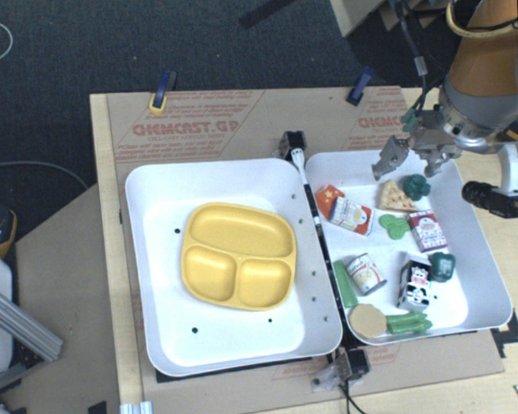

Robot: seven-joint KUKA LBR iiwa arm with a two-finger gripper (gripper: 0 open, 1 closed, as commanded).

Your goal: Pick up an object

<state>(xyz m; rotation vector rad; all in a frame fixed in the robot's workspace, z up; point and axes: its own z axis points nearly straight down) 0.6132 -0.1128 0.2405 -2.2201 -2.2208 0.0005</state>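
My gripper [412, 160] hangs over the far end of the right bin [488, 272], open, with nothing between its fingers. Just below it lie a tan wedge [396, 198] and a dark green piece [415, 185]. A red and white packet [344, 211] lies to their left. Nearer the front are a red carton [427, 232], a light green piece [394, 228], a small can [364, 274], a cow-patterned carton [415, 287], a dark green lump [441, 267], a round tan disc [366, 322] and a green pod [409, 325].
The left bin [155, 294] holds a yellow divided plate [237, 255]. A green stick [343, 281] lies along the right bin's left wall. Clamps [159, 93] [359, 87] grip the board's far edge. A black fitting [292, 144] sits between the bins.
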